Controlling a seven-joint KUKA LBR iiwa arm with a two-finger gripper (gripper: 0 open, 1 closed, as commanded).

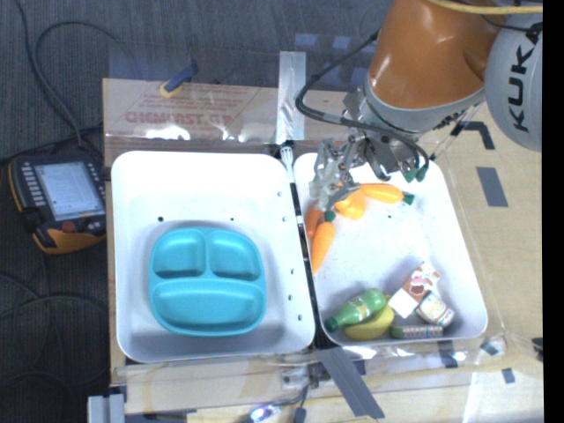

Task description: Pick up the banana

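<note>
The banana is yellow and lies at the near edge of the right bin, tucked against a green bottle. My gripper hangs over the far left corner of that bin, well away from the banana. Its metal fingers stand open with nothing between them, their tips just above a yellow-orange toy vegetable.
An orange carrot lies along the right bin's left wall, and another orange piece sits at the far side. Small cartons crowd the near right corner. The left bin holds a blue divided plate. A teach pendant lies at far left.
</note>
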